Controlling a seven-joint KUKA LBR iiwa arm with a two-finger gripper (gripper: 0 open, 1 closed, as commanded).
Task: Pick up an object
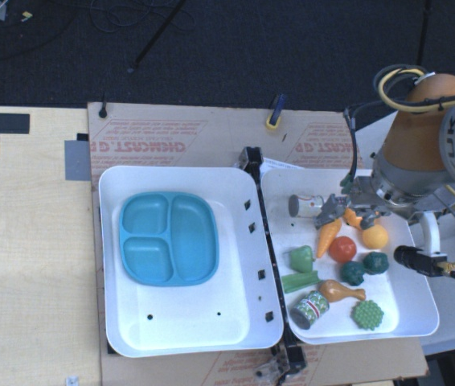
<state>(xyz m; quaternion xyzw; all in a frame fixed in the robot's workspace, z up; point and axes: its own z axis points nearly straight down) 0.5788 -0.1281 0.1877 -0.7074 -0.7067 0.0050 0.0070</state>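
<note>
The two-finger gripper (354, 209), its state impossible to tell, hovers beside the small orange plastic toy carrot (328, 237): seemingly light, rigid, slick; its thick middle looks easiest to pinch.

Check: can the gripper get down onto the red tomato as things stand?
Probably yes. The gripper hangs just above the tomato, whose top is uncovered, though the carrot and yellow lemon crowd its sides.

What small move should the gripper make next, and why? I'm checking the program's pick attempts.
Probably ease down a little onto the orange carrot. The gripper sits low in the right bin at the carrot's upper end, with nothing visibly between its fingers.
</note>
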